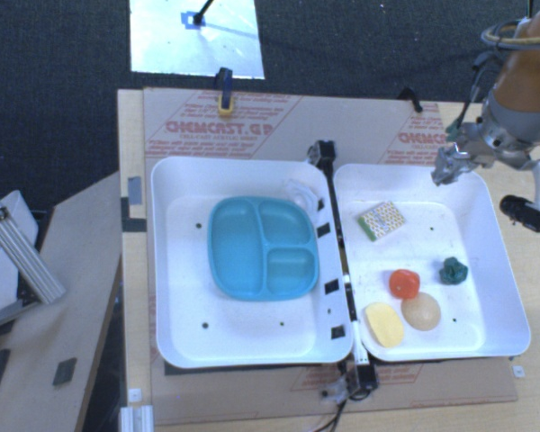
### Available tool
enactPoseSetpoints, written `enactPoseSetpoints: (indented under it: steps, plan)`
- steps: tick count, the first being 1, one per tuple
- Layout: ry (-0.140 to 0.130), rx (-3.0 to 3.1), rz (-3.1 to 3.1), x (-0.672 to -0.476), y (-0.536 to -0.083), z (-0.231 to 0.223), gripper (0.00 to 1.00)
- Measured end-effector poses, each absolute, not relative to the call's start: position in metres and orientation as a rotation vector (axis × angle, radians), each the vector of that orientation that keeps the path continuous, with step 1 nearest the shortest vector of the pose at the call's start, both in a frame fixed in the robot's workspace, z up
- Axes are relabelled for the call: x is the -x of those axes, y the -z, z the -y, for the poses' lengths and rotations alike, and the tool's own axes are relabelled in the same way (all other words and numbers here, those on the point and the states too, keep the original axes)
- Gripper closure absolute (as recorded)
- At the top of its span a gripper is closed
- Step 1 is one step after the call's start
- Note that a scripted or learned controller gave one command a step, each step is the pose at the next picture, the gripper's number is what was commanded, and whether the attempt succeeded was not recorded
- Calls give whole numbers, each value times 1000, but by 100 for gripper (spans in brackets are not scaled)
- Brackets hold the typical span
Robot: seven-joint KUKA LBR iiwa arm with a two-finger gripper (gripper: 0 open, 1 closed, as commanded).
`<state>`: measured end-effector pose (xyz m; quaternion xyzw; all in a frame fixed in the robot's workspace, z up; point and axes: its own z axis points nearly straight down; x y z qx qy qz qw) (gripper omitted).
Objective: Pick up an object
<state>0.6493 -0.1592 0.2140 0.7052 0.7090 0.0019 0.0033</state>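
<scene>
Camera view: sponge lower-left of gripper, well apart.

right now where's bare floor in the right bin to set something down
Free: the middle strip between the patterned sponge and the red ball, and the far-right corner under the gripper. Crowded: the near end, where red ball, yellow piece, tan ball and green toy cluster.

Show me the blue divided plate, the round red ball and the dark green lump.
blue divided plate (252, 259), camera view, largest compartment
round red ball (404, 283), camera view, top
dark green lump (453, 271), camera view, middle
</scene>
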Motion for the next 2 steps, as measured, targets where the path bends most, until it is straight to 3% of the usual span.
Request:
enactPoseSetpoints:
  steps: [1,2]
  plan:
    - [-5,-2211,-2225,-651,-244,159,100]
    - [-4,-2210,-2230,-659,-236,112,100]
